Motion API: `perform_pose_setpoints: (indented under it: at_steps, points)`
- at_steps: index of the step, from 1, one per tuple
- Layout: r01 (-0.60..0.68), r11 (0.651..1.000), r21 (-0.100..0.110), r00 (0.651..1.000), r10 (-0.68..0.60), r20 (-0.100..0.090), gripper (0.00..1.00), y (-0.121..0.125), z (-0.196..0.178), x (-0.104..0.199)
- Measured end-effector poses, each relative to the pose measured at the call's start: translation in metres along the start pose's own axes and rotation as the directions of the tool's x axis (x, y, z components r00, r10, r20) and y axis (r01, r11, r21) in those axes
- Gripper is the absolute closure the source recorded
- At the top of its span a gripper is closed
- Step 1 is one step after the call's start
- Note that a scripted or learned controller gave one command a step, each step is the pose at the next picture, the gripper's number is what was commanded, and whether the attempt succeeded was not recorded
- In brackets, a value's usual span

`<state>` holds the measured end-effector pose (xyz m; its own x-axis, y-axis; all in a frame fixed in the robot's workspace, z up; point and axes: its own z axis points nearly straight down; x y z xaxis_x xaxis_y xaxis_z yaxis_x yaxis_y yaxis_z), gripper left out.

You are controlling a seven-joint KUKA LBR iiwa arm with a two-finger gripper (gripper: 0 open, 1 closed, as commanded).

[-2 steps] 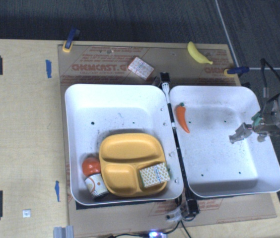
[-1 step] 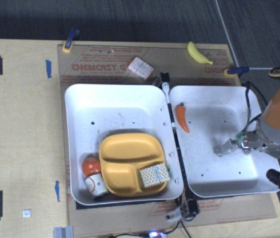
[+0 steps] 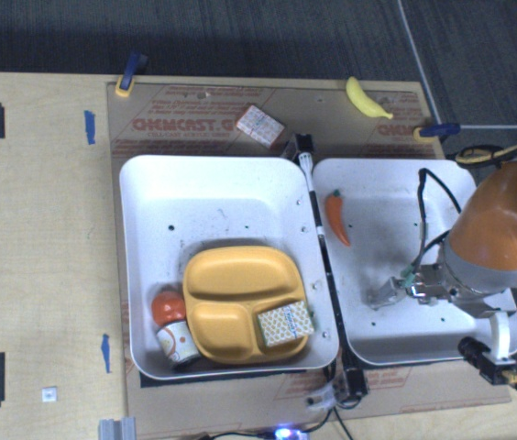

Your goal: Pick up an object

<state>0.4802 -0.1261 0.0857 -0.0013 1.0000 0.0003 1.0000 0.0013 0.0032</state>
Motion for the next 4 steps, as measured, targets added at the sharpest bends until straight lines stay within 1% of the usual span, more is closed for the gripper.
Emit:
perform_pose_setpoints:
  at_steps: [1,3,4]
  points:
    - [0.000,1.000,0.000,1.000,0.000,-0.001,0.00,0.0006,-0.0001,0.0328]
    - [0.000,1.000,-0.001,1.000,0.000,0.000,0.00,0.0005,-0.0002,0.0283]
    - [-0.002,1.000,-0.001,1.000,0.002,0.001,0.00,0.0006,-0.0001,0.0312]
